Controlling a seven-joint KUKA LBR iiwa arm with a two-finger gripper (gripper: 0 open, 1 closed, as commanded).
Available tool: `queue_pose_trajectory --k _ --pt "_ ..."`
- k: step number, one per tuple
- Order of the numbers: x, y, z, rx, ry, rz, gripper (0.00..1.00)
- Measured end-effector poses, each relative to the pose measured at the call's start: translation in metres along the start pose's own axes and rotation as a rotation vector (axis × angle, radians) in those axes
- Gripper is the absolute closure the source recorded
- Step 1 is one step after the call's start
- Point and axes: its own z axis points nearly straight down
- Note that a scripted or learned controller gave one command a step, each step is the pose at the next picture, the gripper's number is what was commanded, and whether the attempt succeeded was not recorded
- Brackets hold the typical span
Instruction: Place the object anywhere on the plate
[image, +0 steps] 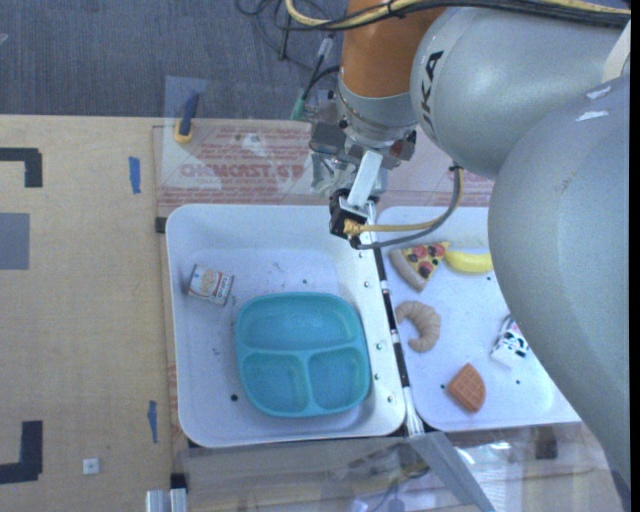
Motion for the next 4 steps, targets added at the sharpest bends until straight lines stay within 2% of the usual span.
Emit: queue_pose_trajectory --k 3,4 --pt "0.005 0.000 -0.032 -0.004 -0.003 -0.009 1.00" --pt "0.013 -0.003 0.007 0.003 -0.002 0.051 1.00"
